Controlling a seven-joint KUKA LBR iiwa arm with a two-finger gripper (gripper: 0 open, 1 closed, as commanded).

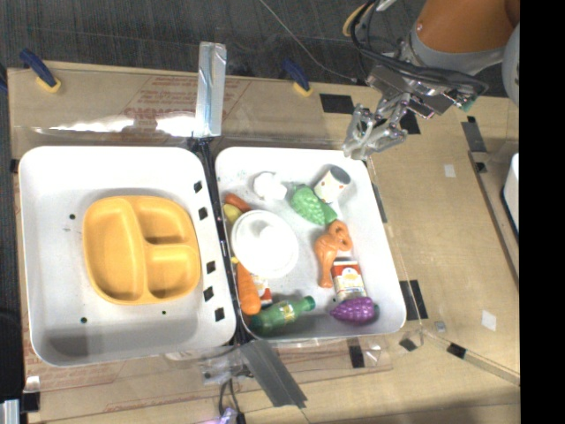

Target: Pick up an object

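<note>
My gripper (365, 137) hung over the back right corner of the right bin (388, 263), just past its rim. It held nothing. I could not tell if it was open or shut, because it looked too small and blurry there.

The things I could pick up were all in the right bin. A white cup (332, 182) lay near the back right corner, the closest thing to my gripper. Just beside it was a bumpy green toy (311, 205). A small white lump (267, 185) sat at the back, left of the green toy. A white bowl (264, 242) stood in the middle of the bin. An orange toy (332, 244) lay to the right of the bowl. In front of it was a small bottle (349, 281) with a red and white label. Purple grapes (354, 310) sat in the front right corner. A green bottle (282, 313) lay on its side along the front. A carrot (246, 291) lay by the left wall, in front of the bowl. Something red and orange (234, 207) peeked out behind the bowl.

The left bin (44, 237) held a yellow tray (141, 246) with three parts.
</note>
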